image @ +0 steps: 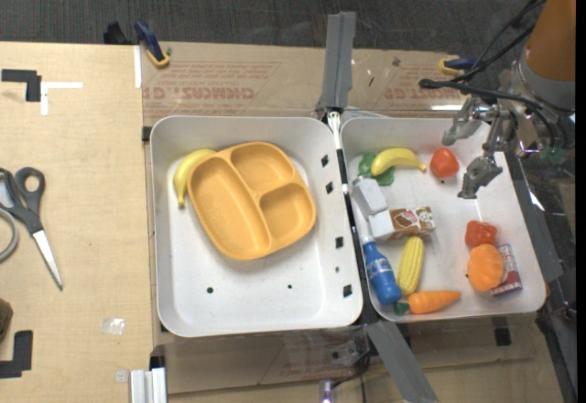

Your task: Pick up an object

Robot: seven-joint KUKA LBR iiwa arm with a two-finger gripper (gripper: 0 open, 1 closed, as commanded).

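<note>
Bench: light wooden top (pixel 82 236) bearing two shallow white bins side by side, with cardboard (pixel 238 85) under their far edge.
Left bin (pixel 247 300): holds an orange divided plate (pixel 249 200), three compartments, lying flat; a yellow banana (pixel 188 170) lies against the plate's left rim.
Right bin (pixel 513 200): holds the toy foods, crowded toward its left wall and near-right corner.
Tomato (pixel 444 163): small, round, red, resting on the bin floor in the far part of the right bin, just left of the gripper and apart from it.
Neighbours of the tomato: a second banana (pixel 400 158) and a green piece (pixel 375 167) to its left; a brown and white carton (pixel 409 223) nearer the camera.
Left wall group: grey block (pixel 370 198), blue bottle (pixel 380 271), corn cob (pixel 411 264), carrot (pixel 433 301).
Right group: red pepper (pixel 480 234), orange fruit (pixel 486 267), small red can (pixel 508 269).
Gripper (pixel 481 154): hangs over the far right part of the right bin; its two metal fingers (pixel 479 175) stand apart with nothing between them.
Arm: orange band (pixel 557 26) at the upper right.
Off the bins: scissors (pixel 35 218) on the bench at left; blue clamp (pixel 151 42) at the cardboard's far corner.
</note>
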